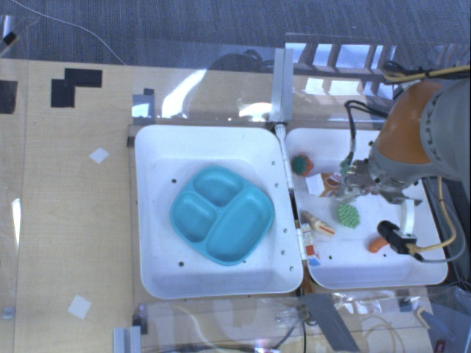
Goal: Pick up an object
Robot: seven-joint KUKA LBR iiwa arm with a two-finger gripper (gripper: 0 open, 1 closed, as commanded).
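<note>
My gripper [346, 190] hangs low over the middle of the right bin [368, 271], under the grey arm with its orange band. Just below it lies a green knobbly object [348, 215]. A small brown and white thing [330, 183] sits right at its left side. A green and orange ball [301, 165] lies at the bin's upper left. A pale stick-shaped toy [318, 226] lies at the lower left, and an orange piece [377, 245] lies at the lower right.
The left bin [158, 168] holds a blue divided plate [223, 214]. A metal post [281, 87] stands behind the wall between the bins. Small coloured bits [311, 254] lie by the right bin's left wall.
</note>
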